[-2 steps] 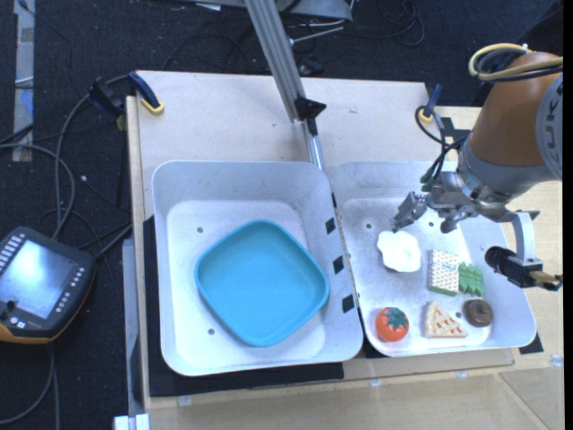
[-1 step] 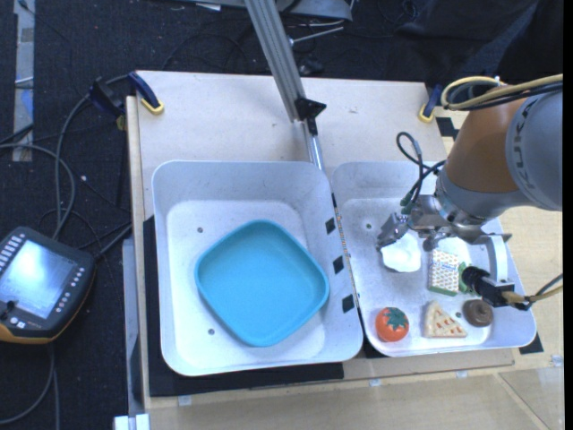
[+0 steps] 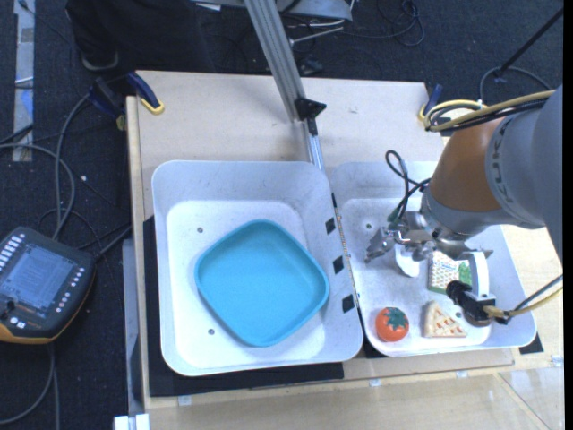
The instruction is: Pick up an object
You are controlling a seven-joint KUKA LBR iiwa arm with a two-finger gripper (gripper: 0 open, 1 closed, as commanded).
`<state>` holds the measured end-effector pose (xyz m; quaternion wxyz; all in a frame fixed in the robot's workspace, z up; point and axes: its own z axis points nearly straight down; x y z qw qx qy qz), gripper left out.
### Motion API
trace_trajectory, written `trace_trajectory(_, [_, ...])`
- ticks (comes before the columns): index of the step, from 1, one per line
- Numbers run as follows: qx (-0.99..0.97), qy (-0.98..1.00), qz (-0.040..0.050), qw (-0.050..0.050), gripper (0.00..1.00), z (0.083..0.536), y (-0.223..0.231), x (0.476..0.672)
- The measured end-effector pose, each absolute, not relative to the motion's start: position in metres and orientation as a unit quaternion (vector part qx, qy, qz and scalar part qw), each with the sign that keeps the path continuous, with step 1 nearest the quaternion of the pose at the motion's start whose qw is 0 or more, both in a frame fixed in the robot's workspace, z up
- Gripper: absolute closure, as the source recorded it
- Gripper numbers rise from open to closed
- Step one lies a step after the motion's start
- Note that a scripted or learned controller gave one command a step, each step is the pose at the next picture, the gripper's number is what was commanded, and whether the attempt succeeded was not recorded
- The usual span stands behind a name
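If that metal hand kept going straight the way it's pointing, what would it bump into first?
The hand points toward the view's left, low over the right bin. Going on, it would probably meet that bin's bare floor or its left wall, before the left bin's blue tray. Depth is unclear.

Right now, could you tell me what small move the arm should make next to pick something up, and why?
Probably a short shift toward the near edge of the right bin, to bring the tool above the tomato-like red toy. The tool sits over bare bin floor, with nothing between its fingers, while the red toy and the pizza-slice toy lie nearer the front rim.
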<state>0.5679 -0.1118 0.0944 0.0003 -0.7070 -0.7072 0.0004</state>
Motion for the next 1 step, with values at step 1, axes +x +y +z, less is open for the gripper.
trace_trajectory(1, [-0.707,-0.707,-0.0009,-0.001,1.00,0.1069,-0.1121,0.5691])
